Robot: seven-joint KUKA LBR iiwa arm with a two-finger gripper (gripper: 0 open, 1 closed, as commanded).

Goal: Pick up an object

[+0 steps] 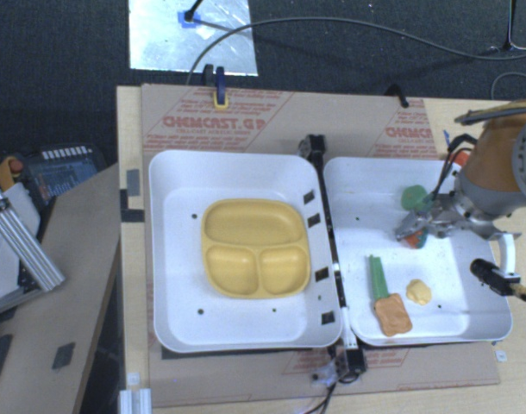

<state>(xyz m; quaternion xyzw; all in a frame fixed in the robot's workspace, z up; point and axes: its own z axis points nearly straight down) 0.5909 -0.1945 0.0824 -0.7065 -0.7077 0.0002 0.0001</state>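
Note:
My gripper (416, 229) is low in the right bin (483, 330), reaching in from the right. A small red-orange object (412, 240) lies right at its tip, partly covered by it. A round green object (414, 198) sits just behind the gripper. Nearer the front lie a green stick (378, 275), an orange-brown piece (392, 315) at the stick's near end, and a small yellow lump (419, 292).
The left bin (172, 317) holds a yellow three-compartment tray (250, 247). A black divider with clips (325, 231) runs between the bins. The arm's grey body and orange band (496, 158) hang over the right bin's far right side.

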